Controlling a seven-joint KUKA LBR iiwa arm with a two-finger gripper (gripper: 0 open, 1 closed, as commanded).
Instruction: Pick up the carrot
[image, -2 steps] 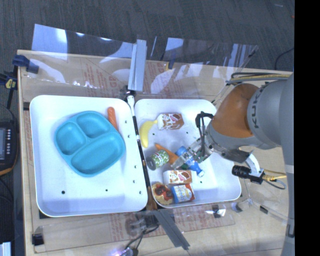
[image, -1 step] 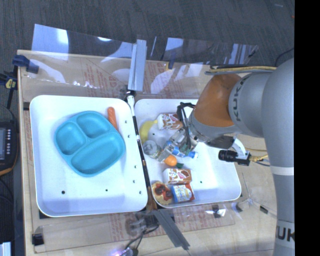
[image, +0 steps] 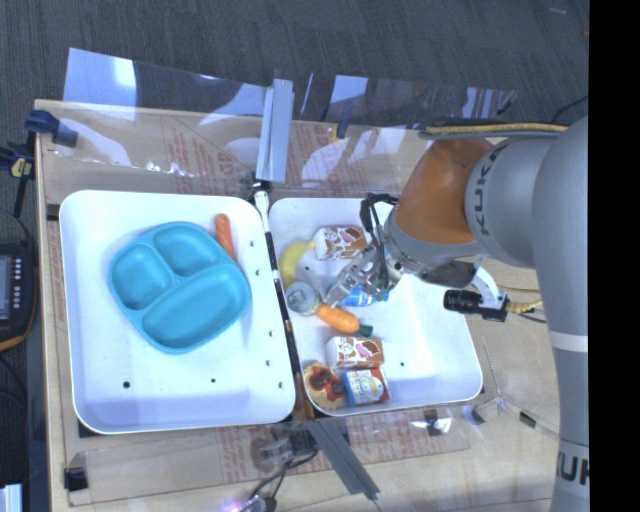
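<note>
Two white bins side by side on the bench. Left bin holds a blue divided plate, three compartments, tilted in the view. An orange sausage-like piece lies just beside the plate's upper right edge, near the bin divider.

Right bin holds the clutter. Carrot, orange with a green end, lies about mid-bin, pointing left-right, slightly tilted. It sits on the bin floor, not lifted. Just left of it is a small round silvery can. Yellow item, maybe a lemon or banana, above the can, near the left wall. A small carton with a brown-red label is toward the bin's back. Another carton of that kind lies just below the carrot. A small jar with a blue band and a round dish of food are at the front edge, touching or nearly so.

Arm comes in from the right, orange band over the right bin's back half. Gripper is low in the bin, just above and right of the carrot, close but with no carrot seen between the fingers. Something blue-white is at the tips; can't tell what it is or whether it is gripped. Claw width can't be told from this angle.
</note>
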